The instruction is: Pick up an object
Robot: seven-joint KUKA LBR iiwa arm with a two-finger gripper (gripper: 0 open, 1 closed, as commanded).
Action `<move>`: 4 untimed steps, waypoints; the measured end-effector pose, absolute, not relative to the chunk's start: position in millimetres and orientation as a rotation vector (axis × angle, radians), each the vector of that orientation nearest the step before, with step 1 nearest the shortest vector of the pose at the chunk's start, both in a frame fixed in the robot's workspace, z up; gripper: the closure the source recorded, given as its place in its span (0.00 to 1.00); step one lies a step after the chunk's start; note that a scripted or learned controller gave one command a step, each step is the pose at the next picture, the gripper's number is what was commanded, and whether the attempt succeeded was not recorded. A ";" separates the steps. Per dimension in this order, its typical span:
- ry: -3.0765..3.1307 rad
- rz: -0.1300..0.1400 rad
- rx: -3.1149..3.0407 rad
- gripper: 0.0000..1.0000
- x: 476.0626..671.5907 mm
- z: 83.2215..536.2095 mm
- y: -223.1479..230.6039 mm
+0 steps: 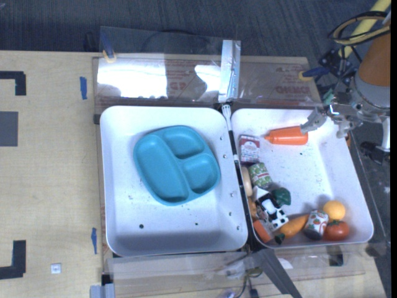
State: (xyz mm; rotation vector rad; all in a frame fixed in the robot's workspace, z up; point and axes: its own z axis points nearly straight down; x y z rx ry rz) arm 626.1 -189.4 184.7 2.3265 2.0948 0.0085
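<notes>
Two white bins are set side by side on a wooden bench (49, 185). The left bin (118, 228) is taken up in its middle by a blue divided plate (177, 164), which lies tilted; bare white floor is left all round it, widest along the near rim and the left wall.

The right bin (353, 185) is crowded along its left wall and near rim. A small red-and-white carton (249, 148) is seen by the left wall, and just nearer lies a green-labelled packet (260, 175). Further toward the near corner a dark green piece (282, 197) and a black-and-white toy (272, 213) are packed together, touching or nearly so. Along the near rim an orange carrot-like piece (293, 226), a small can (316, 223), a yellow-orange ball (334, 210) and a red tomato (337, 230) are bunched close. The middle and right of this bin's floor are left open.

An orange carrot (286, 136) lies alone toward the far wall, lengthwise left to right. The gripper (324, 118) is placed at the far right corner, just beside the carrot's right end; one finger (311, 123) is seen reaching that end, but whether the jaws are apart or together cannot be told.
</notes>
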 end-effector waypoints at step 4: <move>2.140 -0.002 2.302 0.00 653.2 175.8 -191.9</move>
